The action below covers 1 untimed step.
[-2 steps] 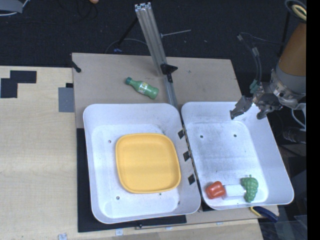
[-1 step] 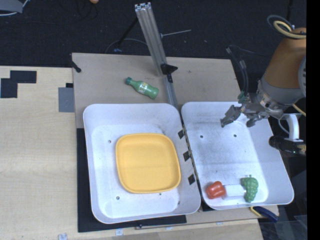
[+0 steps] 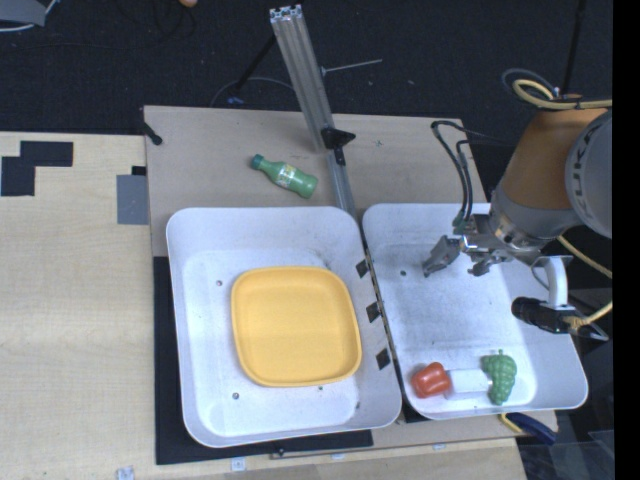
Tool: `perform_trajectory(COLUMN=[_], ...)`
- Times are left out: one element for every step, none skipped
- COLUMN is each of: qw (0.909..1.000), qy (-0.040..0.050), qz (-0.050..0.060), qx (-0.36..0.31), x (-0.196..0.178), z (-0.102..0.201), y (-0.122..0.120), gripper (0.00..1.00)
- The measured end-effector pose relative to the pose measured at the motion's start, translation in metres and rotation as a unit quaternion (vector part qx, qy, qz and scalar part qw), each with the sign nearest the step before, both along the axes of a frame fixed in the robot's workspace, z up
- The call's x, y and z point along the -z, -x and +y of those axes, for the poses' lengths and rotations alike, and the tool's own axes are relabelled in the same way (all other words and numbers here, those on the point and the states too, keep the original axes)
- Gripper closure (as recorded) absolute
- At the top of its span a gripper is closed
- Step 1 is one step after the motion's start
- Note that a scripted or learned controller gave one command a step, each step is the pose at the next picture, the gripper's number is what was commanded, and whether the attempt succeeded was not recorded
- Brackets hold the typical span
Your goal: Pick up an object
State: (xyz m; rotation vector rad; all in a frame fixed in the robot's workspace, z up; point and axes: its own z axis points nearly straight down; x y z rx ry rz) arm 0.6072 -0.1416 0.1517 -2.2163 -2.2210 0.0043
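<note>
My gripper point(image 3: 458, 261) hangs over the back part of the right bin point(image 3: 450, 313), open, with nothing between its fingers. Along that bin's front edge lie a red pepper-like toy point(image 3: 431, 379), a small white piece point(image 3: 466, 381) and a green broccoli-like toy point(image 3: 500, 376). They are well in front of the gripper and apart from it. A square yellow plate point(image 3: 295, 325) rests in the middle of the left bin point(image 3: 200, 258).
A green bottle point(image 3: 285, 176) lies on the bench behind the left bin. A slanted aluminium post point(image 3: 310, 68) rises behind the gap between the bins. Black clips point(image 3: 372, 311) sit along the shared rim. Cables loop beside the arm's wrist at the right.
</note>
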Motion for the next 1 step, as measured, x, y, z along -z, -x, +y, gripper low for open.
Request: perform_trajectory(qw=[1.0000], qy=[0.0002], qz=[-0.001], qx=[0.001], x=[0.0620], z=[-0.0022], y=[0.0004], gripper=[0.00])
